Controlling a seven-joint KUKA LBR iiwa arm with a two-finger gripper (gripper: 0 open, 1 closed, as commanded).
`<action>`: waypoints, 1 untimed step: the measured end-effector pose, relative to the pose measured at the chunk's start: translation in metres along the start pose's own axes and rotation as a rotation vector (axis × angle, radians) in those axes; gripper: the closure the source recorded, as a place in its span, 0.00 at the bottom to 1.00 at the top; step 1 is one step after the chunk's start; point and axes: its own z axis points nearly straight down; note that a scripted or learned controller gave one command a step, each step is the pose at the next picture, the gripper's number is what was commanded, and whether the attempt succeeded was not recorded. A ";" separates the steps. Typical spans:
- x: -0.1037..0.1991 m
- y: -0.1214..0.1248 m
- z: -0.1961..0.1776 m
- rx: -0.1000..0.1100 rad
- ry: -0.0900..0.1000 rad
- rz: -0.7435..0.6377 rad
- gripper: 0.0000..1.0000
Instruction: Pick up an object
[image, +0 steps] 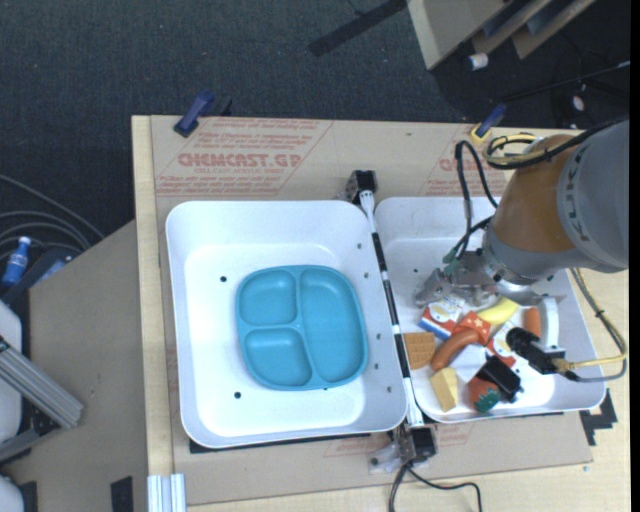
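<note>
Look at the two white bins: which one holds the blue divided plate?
The left bin: the blue divided plate lies at its middle. The right bin holds a heap of small toy foods under the arm instead.

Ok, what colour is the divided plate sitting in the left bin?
Light blue: the divided plate is a plain, unpatterned blue against the white left bin, clear in the camera view.

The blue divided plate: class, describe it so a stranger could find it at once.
Start with the two white bins side by side and take the left bin, away from the arm. The blue divided plate lies flat in its middle. Its three compartments and solid turquoise colour set it apart from the small toy foods piled in the right bin.
</note>
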 end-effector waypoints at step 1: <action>0.007 0.096 -0.001 -0.004 -0.001 -0.002 0.00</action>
